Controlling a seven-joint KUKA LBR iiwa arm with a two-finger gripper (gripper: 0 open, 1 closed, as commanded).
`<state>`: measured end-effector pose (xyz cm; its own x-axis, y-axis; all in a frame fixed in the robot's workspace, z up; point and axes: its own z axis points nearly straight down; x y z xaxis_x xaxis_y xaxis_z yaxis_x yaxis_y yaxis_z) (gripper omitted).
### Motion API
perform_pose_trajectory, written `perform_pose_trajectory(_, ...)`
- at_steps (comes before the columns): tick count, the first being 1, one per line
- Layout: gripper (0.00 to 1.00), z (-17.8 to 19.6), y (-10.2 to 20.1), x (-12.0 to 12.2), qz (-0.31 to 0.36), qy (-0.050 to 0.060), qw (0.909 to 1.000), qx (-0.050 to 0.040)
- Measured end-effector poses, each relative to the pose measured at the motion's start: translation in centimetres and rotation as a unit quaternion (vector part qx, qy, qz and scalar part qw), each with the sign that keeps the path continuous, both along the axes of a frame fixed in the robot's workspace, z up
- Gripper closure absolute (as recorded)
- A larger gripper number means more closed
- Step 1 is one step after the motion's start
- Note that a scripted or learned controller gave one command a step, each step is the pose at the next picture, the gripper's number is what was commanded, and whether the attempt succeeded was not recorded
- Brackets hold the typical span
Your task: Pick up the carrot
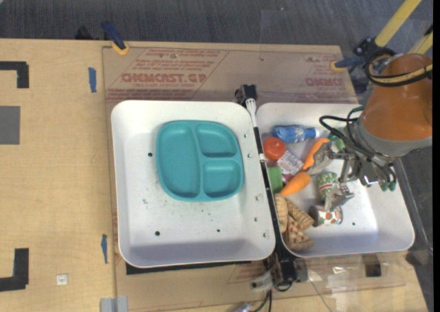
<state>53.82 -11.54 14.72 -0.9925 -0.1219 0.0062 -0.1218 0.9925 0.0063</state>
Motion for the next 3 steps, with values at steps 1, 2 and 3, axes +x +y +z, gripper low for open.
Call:
perform_pose_trajectory(1, 0.00, -5.4, 1.2, 8.2, 0.029, -0.008, 0.9995, -0.0028)
perform_pose_trajectory(2, 0.00, -5.7, 0.5, 5.2, -0.118, -0.010, 0.9930, -0.0026)
perform_pose_trajectory(3, 1.00, -4.3, 0.6, 5.6, -0.117, -0.017, 0.9930, -0.0028)
